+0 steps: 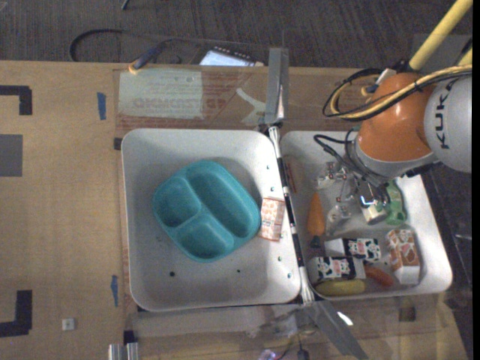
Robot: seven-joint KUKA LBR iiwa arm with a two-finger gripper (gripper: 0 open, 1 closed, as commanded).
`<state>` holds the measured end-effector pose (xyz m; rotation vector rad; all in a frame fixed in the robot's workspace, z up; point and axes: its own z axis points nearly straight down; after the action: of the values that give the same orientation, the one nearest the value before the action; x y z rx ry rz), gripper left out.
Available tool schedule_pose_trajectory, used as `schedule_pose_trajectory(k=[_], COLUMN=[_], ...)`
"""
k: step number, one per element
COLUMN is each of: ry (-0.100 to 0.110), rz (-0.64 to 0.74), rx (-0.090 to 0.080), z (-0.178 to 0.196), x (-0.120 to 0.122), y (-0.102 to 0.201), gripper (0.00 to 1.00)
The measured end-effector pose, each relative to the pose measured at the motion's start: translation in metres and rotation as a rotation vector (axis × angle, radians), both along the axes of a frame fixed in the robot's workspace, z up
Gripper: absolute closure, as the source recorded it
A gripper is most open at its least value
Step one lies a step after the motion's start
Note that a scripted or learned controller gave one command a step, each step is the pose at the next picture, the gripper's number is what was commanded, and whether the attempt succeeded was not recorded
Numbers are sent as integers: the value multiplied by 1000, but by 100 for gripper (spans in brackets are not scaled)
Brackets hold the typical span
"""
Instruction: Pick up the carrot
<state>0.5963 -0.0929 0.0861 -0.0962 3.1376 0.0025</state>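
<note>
Looking down, you are seeing the left bin holding a teal divided plate, with a small red-and-white packet lying against its right edge. The arm is reaching over the right bin, and its gripper is hanging above the bin floor, just right of the carrot; whether it is clenched or released, you cannot tell. The carrot is lying near that bin's left wall, apart from the gripper. Milk cartons are sitting nearer the front wall.
</note>
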Motion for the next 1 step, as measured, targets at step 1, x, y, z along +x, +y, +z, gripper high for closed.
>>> schedule_pose_trajectory(k=[1], ry=[-8], rz=[-3], rx=[-2], z=[11], x=[3], y=[-2], gripper=[100])
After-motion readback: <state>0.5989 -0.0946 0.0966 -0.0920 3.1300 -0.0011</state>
